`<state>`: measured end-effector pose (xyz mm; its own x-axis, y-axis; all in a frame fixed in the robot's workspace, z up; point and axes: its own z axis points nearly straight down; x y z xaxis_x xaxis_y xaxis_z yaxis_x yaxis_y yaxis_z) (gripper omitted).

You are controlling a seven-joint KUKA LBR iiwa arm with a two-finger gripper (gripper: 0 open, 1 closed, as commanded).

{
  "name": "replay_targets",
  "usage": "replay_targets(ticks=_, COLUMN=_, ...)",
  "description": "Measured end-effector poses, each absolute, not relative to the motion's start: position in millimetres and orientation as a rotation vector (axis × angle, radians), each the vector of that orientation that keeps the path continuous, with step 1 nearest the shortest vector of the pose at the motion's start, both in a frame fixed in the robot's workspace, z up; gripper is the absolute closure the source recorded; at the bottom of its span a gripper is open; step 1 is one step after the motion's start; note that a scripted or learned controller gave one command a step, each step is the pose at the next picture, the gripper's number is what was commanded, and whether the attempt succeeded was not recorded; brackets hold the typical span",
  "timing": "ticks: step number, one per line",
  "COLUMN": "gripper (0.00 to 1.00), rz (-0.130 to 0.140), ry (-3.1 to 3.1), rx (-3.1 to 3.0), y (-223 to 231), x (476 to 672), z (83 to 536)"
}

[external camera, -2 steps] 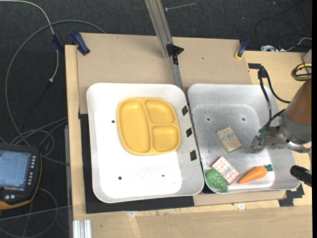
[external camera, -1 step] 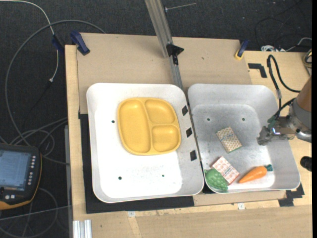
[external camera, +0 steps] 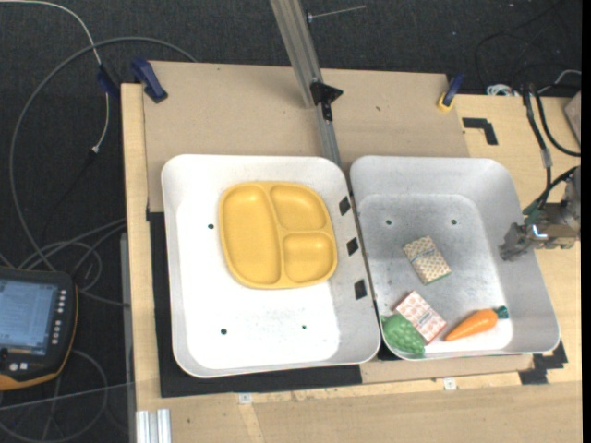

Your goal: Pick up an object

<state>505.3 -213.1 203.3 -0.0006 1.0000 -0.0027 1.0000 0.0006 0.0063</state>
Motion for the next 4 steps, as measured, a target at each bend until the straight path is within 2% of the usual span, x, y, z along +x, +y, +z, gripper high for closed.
replay_targets(ticks=1, gripper=1.00, rz=0.006, ry=2.220, rx=2.213, y=-204, x=503.0, z=254)
replay_targets(ticks=3, gripper=1.00, rz=0.002, ry=2.231, rx=2.217, y=-111, x=527.0, z=237)
replay_targets(ticks=4, gripper=1.00, rz=0.002, ry=2.229, rx=2.215, y=-65, x=546.6, z=228)
